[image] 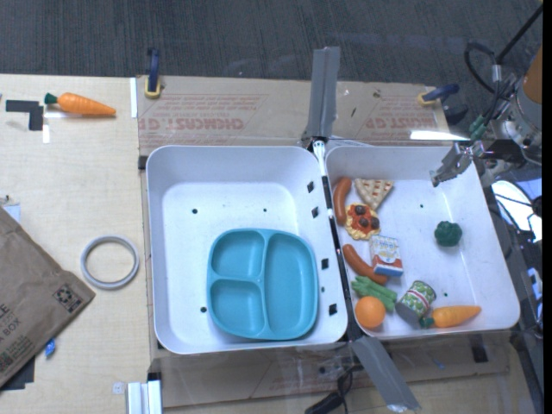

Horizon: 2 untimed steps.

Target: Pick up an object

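The right bin (pixel 483 231) holds toy food: a hot dog (pixel 341 196), a pizza slice (pixel 371 190), a round pizza piece (pixel 362 221), a sausage (pixel 362 263), a small carton (pixel 386 255), an orange (pixel 369 312), a green can (pixel 417 302), a carrot (pixel 454 316) and a dark green broccoli (pixel 447 233). My gripper (pixel 450 167) hangs over the bin's far right corner, well above the broccoli, with nothing seen between its fingers.
The left bin (pixel 172 231) holds a teal divided plate (pixel 262 284). On the bench to the left lie a carrot (pixel 79 104), a tape ring (pixel 109 261) and a cardboard box (pixel 26 300). A grey divider post (pixel 323 93) stands between the bins.
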{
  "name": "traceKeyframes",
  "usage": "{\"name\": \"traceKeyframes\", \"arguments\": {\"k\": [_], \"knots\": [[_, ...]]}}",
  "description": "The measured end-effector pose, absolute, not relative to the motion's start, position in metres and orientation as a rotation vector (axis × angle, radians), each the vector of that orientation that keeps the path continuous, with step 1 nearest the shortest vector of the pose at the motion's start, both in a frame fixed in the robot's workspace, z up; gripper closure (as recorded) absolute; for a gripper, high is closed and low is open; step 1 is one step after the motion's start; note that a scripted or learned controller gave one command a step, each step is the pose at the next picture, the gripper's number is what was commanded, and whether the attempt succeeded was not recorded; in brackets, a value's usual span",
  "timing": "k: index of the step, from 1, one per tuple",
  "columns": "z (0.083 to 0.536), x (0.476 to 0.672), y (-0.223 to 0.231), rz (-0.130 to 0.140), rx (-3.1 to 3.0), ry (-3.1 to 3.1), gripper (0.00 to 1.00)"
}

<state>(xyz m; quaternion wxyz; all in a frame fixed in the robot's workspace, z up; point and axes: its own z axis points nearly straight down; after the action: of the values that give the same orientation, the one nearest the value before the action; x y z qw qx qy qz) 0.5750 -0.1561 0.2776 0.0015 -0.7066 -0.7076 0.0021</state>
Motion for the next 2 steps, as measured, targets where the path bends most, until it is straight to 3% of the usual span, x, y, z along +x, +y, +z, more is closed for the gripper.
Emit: {"name": "traceKeyframes", "arguments": {"k": [1, 2], "knots": [[0.128, 0.659, -0.112, 0.005, -2.297, -2.14, 0.0], [0.09, 0.65, -0.093, 0.004, -2.28, -2.159, 0.0]]}}
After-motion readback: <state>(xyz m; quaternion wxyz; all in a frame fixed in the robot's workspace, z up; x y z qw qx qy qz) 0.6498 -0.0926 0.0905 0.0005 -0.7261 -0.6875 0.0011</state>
